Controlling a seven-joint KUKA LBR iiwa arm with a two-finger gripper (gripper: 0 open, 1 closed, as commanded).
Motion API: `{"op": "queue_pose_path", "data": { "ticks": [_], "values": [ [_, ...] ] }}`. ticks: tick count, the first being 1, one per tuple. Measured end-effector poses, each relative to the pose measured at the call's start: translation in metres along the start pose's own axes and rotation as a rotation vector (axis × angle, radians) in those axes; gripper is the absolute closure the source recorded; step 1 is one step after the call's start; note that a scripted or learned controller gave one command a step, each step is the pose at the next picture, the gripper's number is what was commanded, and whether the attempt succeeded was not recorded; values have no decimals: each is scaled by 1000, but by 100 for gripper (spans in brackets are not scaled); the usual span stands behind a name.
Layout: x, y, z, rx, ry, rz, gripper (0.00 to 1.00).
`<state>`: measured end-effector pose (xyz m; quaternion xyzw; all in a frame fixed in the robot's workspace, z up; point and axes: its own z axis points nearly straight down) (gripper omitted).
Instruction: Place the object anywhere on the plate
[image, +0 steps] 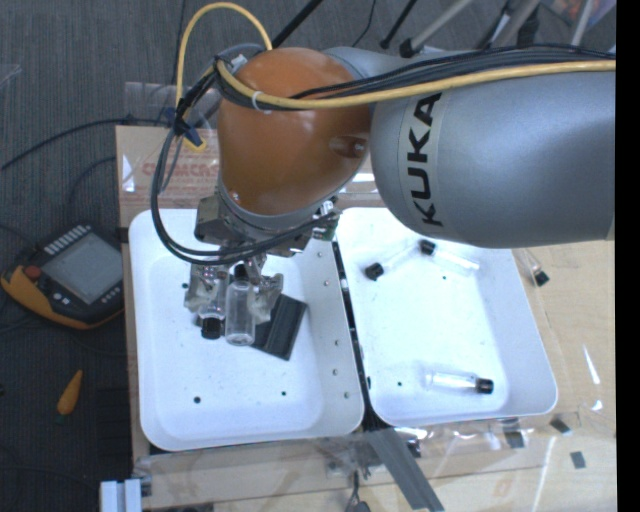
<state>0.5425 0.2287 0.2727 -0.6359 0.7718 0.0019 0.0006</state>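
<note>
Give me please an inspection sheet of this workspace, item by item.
Surface: left bin and right bin, white, side by side.
Job's things: clear vial and dark flat block in left bin, beside each other.
Clutter: near capped tube and far capped tube in right bin.
Grippers: gripper low over the vial.
Cables: yellow cable and black cables at wrist.
Surroundings: pendant on floor, left.
</note>
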Motion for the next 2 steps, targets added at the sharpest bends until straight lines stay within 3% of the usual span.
{"op": "queue_pose_path", "data": {
  "ticks": [1,2],
  "values": [
    [9,45,43,-3,1,-379,100],
    [7,59,94,-4,2,-694,100]
  ]
}}
